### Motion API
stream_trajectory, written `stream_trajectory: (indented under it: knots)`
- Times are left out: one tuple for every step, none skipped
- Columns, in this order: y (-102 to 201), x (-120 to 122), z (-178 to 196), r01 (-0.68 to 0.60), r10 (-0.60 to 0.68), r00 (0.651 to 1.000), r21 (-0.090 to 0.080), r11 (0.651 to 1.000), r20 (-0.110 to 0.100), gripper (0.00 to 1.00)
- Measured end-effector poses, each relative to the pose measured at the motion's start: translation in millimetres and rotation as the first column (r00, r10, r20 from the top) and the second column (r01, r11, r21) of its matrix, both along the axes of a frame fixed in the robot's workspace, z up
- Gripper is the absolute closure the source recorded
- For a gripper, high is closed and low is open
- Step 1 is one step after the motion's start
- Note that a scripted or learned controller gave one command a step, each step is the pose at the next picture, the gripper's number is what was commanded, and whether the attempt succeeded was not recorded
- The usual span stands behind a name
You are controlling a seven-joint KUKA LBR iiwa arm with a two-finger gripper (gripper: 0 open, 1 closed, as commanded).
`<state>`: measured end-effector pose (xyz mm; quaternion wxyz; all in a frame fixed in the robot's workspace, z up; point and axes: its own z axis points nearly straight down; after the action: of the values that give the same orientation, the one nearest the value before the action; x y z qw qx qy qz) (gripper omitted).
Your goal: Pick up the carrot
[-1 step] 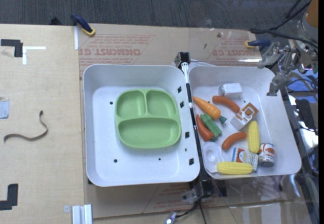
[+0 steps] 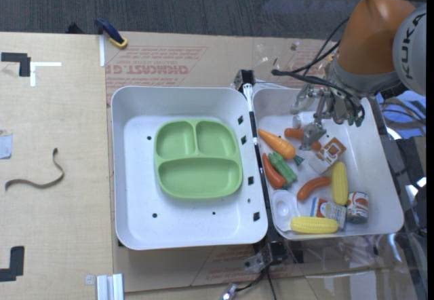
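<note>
The carrot [image 2: 277, 144] is orange and lies slantwise near the left wall of the right bin [image 2: 380, 156], its thick end pointing down and right. My gripper [image 2: 312, 134] hangs over the upper middle of that bin, a short way right of the carrot and slightly above it in the view. It is apart from the carrot, and nothing shows held in it. A small red-orange piece [image 2: 293, 134] lies between the gripper and the carrot.
A green vegetable [image 2: 283, 165] and a red-orange one [image 2: 271, 174] lie just below the carrot. The same bin holds a sausage [image 2: 312, 188], two corn cobs [image 2: 339, 182] [image 2: 314, 225], a can [image 2: 357, 208], a small carton [image 2: 331, 150] and a white cup [image 2: 283, 208]. A green divided plate [image 2: 198, 159] sits in the left bin [image 2: 129, 176].
</note>
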<state>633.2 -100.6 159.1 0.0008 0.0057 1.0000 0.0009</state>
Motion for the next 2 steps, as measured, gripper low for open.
stream_trajectory:
  knots:
    - [0.0,-22.3,-63.8,0.152,-0.152,0.988,-0.001,0.988,0.008,0.00]
    - [5.9,-5.0,-65.5,0.629,-0.629,0.778,-0.001,0.778,0.003,0.00]
